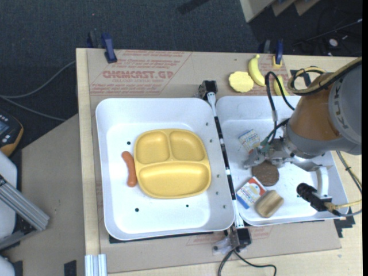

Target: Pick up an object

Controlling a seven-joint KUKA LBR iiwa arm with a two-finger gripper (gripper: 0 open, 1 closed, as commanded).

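Observation:
The right bin (230, 111) holds a small white and blue packet (248, 137), a round brown patty (266, 175), a red, white and blue carton (250, 192) and a tan bread-like block (269, 203). My gripper (258, 156) hangs low over this bin, between the packet and the patty, just above the patty's upper left edge. The grey wrist and the orange band reach in from the right and hide the bin's right part. No object shows between the gripper's tips.
The left bin (115, 114) bears a yellow divided plate (171, 163) with an orange sausage (130, 168) lying beside its left edge. On the bench behind the right bin sit a yellow banana (256, 69) and a yellow lumpy toy (241, 81).

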